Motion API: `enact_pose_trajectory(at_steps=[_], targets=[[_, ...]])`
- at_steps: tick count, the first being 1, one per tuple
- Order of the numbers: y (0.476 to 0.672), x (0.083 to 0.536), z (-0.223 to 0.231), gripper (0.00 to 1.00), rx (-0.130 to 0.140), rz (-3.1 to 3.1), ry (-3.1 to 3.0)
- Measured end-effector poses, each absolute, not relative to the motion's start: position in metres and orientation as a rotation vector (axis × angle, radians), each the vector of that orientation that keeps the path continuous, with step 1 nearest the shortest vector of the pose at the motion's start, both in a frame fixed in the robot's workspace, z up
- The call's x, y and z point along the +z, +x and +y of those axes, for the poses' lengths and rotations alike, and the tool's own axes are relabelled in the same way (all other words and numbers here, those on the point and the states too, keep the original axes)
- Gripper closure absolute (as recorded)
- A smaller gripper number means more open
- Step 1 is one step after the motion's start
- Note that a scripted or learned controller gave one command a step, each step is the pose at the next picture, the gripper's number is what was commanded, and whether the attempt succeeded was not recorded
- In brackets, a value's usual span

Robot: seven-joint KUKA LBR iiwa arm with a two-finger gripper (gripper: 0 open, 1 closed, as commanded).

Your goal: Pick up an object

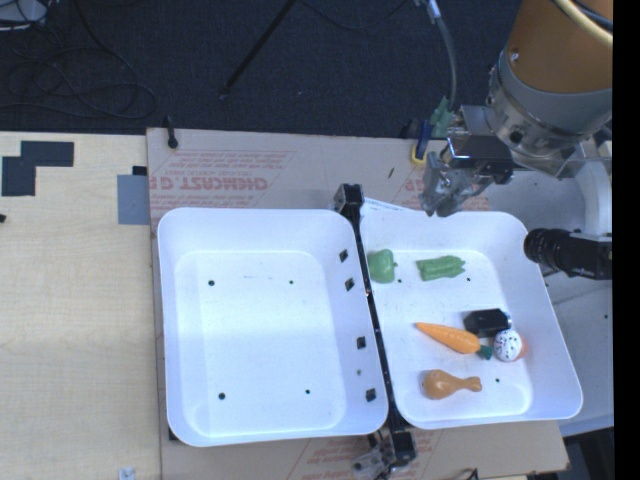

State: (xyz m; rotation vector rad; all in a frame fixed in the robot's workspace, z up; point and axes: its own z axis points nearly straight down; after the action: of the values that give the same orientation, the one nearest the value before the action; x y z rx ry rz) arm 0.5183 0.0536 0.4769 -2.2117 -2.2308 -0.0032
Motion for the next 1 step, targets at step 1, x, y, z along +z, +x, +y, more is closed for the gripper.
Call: enact_pose_trajectory(at_steps=[1], targets=[[0.53, 0.5408, 0.0852, 1.0, -0.004, -2.227, -2.218]])
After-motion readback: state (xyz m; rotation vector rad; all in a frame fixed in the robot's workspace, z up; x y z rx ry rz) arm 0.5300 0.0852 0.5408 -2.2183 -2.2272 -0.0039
